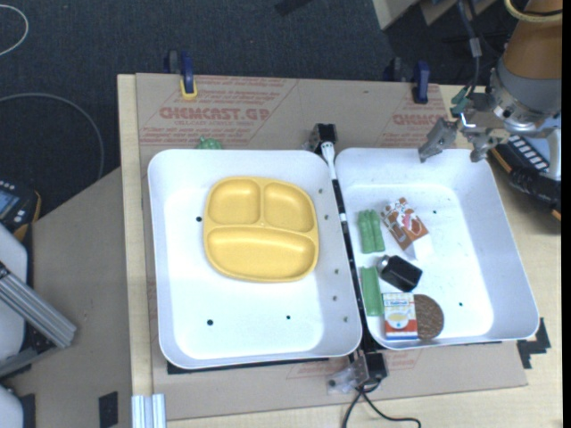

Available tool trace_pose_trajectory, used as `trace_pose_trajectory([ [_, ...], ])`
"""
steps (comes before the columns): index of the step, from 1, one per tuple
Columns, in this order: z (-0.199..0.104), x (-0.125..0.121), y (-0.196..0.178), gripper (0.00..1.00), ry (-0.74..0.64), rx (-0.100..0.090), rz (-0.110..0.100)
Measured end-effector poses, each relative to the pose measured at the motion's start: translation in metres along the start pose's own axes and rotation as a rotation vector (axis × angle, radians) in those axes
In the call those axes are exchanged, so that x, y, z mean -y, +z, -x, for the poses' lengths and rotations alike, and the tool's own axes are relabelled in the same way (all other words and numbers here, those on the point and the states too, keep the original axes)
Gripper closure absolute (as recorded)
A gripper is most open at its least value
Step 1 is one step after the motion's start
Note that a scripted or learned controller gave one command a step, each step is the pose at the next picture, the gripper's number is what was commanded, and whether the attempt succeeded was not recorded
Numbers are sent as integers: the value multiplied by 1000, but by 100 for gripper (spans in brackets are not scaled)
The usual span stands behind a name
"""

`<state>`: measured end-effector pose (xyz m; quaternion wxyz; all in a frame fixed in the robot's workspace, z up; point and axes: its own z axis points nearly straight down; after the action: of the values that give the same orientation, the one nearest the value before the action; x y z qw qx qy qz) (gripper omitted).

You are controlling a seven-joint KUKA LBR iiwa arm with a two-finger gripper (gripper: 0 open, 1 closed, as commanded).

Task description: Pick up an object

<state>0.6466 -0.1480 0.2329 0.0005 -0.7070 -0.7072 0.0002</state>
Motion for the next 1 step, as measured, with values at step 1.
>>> trace_pose_trajectory([
  [1, -45, -6, 156, 0, -3, -3, -5],
])
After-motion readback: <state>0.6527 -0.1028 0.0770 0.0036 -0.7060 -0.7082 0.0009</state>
